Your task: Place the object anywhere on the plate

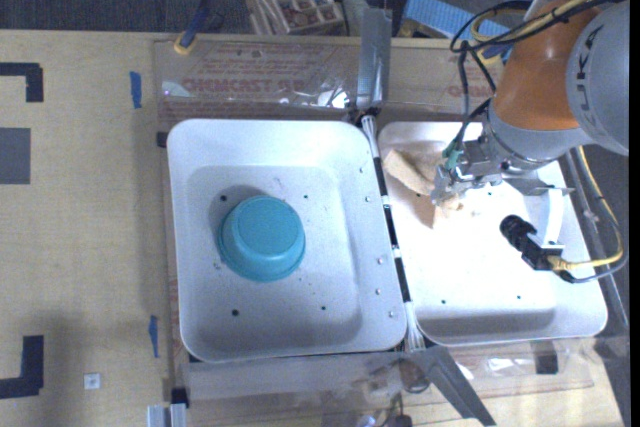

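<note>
You see two shallow white bins side by side on the bench. In the left white bin (200,315) a round teal-blue plastic plate (262,236), shaped like an upturned bowl, sits a little left of the bin's middle, on the grey-white floor, well apart from every wall.

In the right white bin (500,325) a pale tan, flattish object with a soft curved outline (408,170) lies near the bin's upper left corner, close to the divider between the two bins. A smaller tan piece (445,206) shows just below and to the right of it; the glare on the bin floor is too strong for you to tell whether the two are one thing or separate.

The grey arm with the orange band (545,75) reaches in from the right and bends down over the right bin. Its two-finger gripper (452,177) sits low at the right edge of the tan object, touching or nearly touching it. You cannot tell whether it is clamped on anything, because the washed-out light hides that part.

A black cylindrical fitting with a yellow cable (530,243) hangs over the right part of the same bin, apart from the tan object. The tan object is in the right bin, well apart from the plate.
</note>
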Tool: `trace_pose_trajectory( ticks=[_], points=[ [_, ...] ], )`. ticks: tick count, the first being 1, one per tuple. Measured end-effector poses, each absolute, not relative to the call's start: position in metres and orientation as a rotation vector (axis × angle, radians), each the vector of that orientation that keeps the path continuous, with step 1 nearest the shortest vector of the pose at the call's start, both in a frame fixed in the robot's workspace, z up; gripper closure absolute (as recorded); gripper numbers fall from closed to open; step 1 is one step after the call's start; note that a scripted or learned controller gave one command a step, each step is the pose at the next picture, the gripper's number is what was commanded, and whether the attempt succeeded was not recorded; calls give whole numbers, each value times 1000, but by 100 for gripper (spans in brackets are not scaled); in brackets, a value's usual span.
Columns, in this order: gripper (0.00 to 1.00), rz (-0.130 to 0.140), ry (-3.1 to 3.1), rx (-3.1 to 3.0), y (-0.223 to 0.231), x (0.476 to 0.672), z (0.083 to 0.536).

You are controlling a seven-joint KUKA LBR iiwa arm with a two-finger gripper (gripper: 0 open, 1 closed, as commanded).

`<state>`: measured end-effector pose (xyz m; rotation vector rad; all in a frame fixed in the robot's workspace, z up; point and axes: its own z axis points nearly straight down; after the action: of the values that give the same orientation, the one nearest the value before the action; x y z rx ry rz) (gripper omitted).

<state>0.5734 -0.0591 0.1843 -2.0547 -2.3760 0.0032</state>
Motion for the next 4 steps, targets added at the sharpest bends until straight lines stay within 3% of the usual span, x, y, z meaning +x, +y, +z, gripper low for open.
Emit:
trace_pose_trajectory(
  ticks=[1, 4],
  points=[
    [100, 0, -2379, -2055, -59, 574, 224],
    [100, -2, -3121, -362, 79, 535, 219]
  ],
)
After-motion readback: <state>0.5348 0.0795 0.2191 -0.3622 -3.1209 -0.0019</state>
